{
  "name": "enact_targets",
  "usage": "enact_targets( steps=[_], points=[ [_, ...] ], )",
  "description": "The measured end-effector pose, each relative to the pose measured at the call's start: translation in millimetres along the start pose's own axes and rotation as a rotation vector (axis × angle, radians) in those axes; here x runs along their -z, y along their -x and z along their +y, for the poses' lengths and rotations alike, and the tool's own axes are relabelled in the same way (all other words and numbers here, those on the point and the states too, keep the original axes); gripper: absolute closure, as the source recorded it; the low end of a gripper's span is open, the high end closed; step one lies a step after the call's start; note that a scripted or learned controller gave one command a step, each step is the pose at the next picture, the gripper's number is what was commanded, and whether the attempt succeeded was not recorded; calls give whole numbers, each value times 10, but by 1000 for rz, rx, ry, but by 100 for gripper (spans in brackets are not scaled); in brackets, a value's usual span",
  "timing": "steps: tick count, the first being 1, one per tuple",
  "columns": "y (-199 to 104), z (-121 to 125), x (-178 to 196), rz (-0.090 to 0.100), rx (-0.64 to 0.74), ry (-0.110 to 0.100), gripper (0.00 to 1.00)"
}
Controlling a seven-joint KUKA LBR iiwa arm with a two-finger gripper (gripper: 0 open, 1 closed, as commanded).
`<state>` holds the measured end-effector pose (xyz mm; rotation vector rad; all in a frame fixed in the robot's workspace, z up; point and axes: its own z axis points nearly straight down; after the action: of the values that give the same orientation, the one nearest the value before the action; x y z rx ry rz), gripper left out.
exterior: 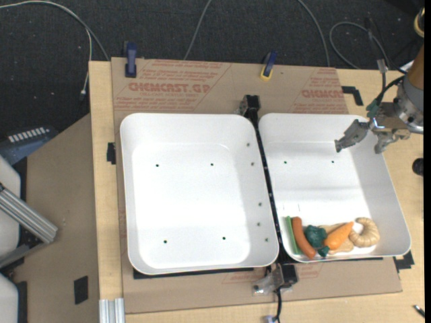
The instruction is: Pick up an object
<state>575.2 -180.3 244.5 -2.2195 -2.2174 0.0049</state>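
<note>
Several toy foods lie in a cluster at the near edge of the right bin [323,180]: a red-orange sausage [302,238], a dark green piece [315,237], an orange carrot [339,233] and a tan pastry [366,230]. My gripper [363,142] hangs over the far right corner of that bin, well away from the cluster. Its fingers are spread open, with nothing between them.
The left bin [195,194] sits beside the right one, their rims touching along the middle. Both rest on a cardboard sheet [175,86] held by clamps at the back. Cables run across the dark floor behind.
</note>
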Motion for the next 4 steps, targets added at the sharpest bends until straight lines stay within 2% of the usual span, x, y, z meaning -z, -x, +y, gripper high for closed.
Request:
enact_targets(
  steps=[1, 2, 4],
  points=[
    [-2, 12, 33, -1, 1, 6, 0],
    [-68, 70, -547, 0, 2, 1, 0],
    [-119, -33, -1420, 0, 1, 2, 0]
  ],
)
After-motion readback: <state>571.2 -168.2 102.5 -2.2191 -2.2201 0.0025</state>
